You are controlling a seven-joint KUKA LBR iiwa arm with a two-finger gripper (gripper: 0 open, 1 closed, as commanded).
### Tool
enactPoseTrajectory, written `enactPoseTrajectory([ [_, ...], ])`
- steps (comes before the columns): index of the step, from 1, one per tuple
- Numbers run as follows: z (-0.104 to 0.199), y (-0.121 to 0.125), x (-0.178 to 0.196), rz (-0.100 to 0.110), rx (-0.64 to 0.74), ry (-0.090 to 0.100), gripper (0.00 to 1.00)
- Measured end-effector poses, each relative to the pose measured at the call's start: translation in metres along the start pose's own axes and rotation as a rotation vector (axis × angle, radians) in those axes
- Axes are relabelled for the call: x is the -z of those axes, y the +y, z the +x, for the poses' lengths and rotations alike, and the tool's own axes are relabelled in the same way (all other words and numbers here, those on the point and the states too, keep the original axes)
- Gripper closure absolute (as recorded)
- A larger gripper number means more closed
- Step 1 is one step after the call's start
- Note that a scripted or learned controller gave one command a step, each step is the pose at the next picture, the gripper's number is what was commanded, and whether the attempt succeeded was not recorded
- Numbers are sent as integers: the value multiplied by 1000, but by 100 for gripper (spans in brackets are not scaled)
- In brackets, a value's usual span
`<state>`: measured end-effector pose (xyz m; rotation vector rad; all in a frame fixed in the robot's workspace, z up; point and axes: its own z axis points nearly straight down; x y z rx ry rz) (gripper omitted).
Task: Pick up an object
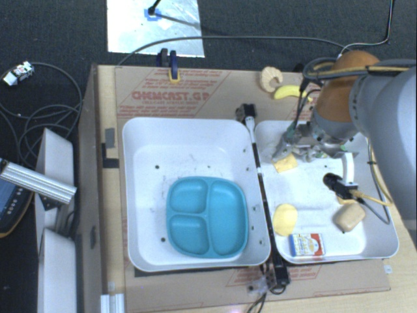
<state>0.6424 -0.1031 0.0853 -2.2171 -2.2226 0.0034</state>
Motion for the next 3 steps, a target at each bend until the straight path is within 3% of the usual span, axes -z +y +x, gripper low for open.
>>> enactPoseTrajectory([
  [1, -2, 2, 16, -5, 1, -3, 100],
  [2, -54, -12, 106, -8, 0, -3, 100],
  [3, -53, -12, 105, -6, 0, -2, 0],
])
